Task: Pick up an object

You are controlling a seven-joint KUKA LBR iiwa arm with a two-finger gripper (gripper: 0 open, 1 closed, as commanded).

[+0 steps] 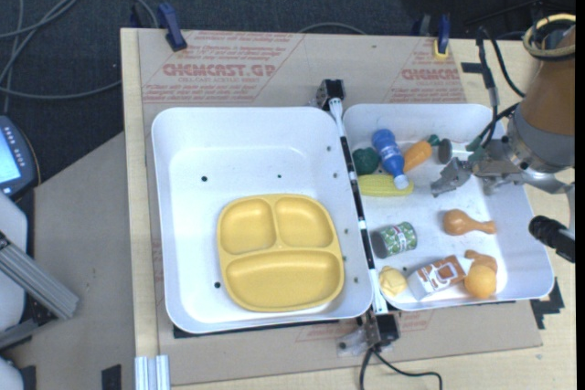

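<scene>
While claw [450, 179] hovers mid right bin [512, 286], toys crowd edges.

**Plastic, board and bare metal**

Both white bins [183, 196] look like smooth, faintly glossy plastic; the yellow divided tray [279, 253] in the left one is satin plastic; the bench top [238, 68] is matt brown printed board; the gripper [454, 177] looks like dull grey metal; the green can [395, 239] shines slightly.

we look down from one fixed camera above the bench [228, 59], tilted at a slant, far enough back to take in both white bins [183, 151] side by side, the arm [548, 105] entering from our right.
</scene>
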